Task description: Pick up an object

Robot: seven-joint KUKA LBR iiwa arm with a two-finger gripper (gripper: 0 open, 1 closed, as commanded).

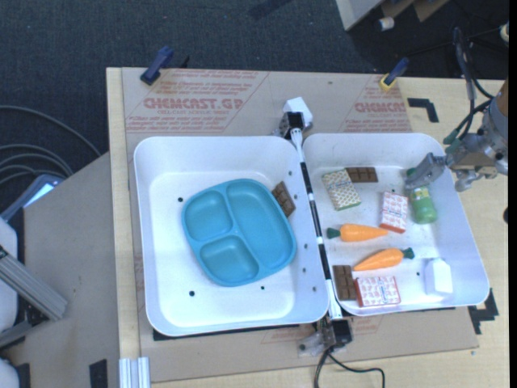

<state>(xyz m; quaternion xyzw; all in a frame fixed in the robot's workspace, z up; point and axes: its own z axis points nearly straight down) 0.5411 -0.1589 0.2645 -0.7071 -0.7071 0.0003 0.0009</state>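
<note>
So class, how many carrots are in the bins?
2, both in the right bin: one carrot mid-bin, the other just below it, nearer the front.

Arm cut off at right edge; end effector grip state unclear

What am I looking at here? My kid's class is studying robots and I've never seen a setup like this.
This is one picture from a fixed camera above a bench, looking down at a slant. Two shallow white bins sit side by side. The left bin holds a blue plate with three sections and a small brown bar at its edge. The right bin holds toy food: two carrots, a green bottle, a white block, brown bars and small patterned boxes. The robot arm comes in from the picture's right; its gripper hangs over the right bin, just above the bottle. Its job is to pick something up. From this angle I can't tell whether it has hold of anything.
</note>
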